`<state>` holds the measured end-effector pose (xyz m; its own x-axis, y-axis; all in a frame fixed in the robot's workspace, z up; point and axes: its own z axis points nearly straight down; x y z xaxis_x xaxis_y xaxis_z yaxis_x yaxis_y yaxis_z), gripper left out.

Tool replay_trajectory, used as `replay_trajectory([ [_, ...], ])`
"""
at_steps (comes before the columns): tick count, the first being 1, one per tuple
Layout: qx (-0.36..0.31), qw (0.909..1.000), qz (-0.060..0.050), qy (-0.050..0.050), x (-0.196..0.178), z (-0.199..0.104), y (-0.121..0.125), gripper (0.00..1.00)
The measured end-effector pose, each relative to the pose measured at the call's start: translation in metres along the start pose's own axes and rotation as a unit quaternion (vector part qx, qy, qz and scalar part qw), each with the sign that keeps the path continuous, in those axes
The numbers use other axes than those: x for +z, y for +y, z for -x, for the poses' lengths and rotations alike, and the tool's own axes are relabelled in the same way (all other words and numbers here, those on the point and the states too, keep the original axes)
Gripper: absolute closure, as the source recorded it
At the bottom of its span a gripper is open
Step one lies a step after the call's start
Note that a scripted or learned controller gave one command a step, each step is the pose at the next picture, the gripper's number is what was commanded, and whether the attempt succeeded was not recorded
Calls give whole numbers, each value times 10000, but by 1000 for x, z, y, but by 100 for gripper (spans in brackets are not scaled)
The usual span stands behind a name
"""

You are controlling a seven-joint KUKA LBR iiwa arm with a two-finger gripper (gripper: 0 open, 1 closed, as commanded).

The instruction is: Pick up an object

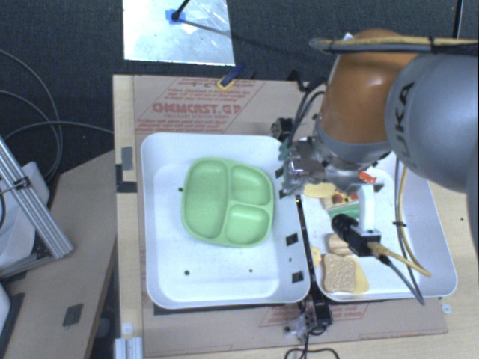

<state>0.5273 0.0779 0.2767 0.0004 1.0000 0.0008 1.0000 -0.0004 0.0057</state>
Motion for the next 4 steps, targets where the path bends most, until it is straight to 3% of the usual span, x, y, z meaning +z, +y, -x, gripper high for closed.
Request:
replay_trajectory([
  [1,-35,10000,76,19,-201,-10,1,100],
  [2,-63,10000,-17,10,-174,-110,3,100],
  [3,47,10000,-57,-38,-59,-8,108,100],
  [4,-62,10000,0,19,-88,-108,115,100],
])
